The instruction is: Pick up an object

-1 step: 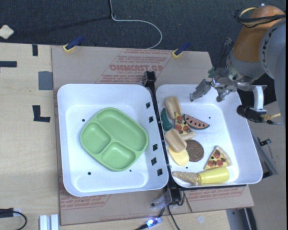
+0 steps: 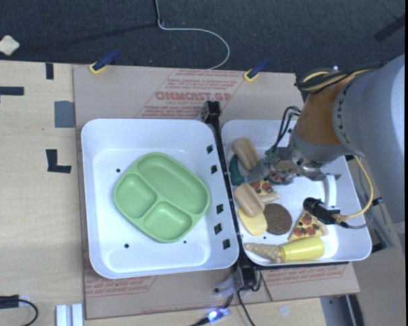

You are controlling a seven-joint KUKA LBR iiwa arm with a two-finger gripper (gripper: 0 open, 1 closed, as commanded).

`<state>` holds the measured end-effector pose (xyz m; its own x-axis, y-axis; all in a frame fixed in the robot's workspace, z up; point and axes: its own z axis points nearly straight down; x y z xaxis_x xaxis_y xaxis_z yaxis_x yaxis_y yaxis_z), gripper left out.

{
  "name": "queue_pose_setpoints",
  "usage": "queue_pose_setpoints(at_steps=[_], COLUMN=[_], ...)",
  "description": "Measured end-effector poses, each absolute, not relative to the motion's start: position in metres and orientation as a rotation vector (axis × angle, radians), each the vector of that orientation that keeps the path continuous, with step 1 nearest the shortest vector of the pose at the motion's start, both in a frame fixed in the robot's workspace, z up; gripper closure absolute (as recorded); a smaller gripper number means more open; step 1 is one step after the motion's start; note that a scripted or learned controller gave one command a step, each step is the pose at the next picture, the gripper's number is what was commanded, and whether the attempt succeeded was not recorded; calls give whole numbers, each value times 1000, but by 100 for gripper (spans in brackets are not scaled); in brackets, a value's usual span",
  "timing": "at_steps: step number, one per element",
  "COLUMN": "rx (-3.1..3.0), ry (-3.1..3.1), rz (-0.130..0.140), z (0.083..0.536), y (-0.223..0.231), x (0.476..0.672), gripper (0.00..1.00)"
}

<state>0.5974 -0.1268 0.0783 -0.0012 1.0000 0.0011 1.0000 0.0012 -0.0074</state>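
Gripper — low in right bin, beside toy bread roll, grip state unreadable | right bin: rolls, brown cookie, pizza slice, yellow bottle | left bin: green divided plate

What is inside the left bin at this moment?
The left bin holds a green divided plate, lying flat near its middle with three compartments. Whatever bin floor lies beneath the plate is covered.
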Motion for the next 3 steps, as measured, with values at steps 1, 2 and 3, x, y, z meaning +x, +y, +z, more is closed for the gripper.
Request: queue_pose_setpoints(at_steps=[1, 2, 3], rx=[-2221, -2216, -2215], ry=[-2223, -2235, -2227], rz=[0, -10, -1], z=[95, 190, 184], y=[-128, -59, -22], x=[601, 633, 664], gripper=[100, 100, 100])
